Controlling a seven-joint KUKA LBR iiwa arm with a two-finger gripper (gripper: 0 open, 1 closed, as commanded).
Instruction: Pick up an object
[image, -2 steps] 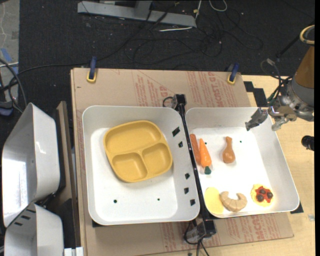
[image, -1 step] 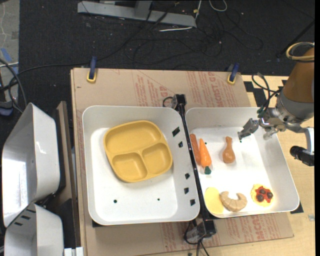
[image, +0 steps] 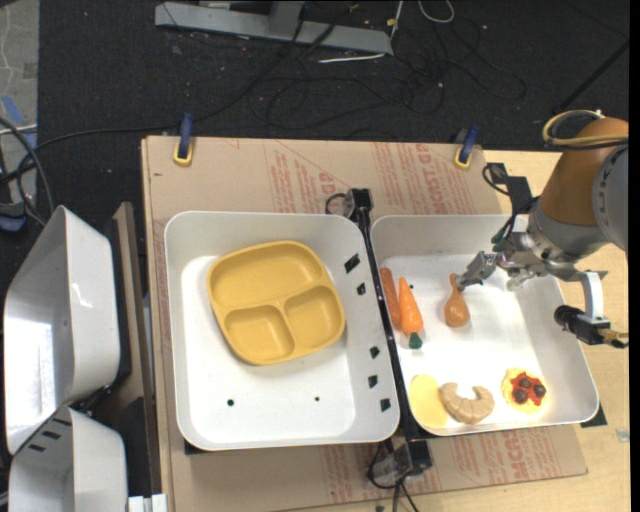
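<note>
Right bin (image: 570, 345) holds a carrot (image: 408, 306), long axis near-far, green tip near; gripper (image: 478, 272) state cannot be told.

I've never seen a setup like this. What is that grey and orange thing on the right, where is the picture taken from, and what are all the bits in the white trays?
One camera above the bench looks down at a slant. The grey and orange thing is a robot arm reaching in from the right; its claw hangs over the right bin, just above a small brown toy drumstick. That bin also holds a toy carrot, a croissant, a pale yellow disc and a small tart with berries. The left bin holds a yellow divided plate. I see nothing gripped in the claw.
</note>
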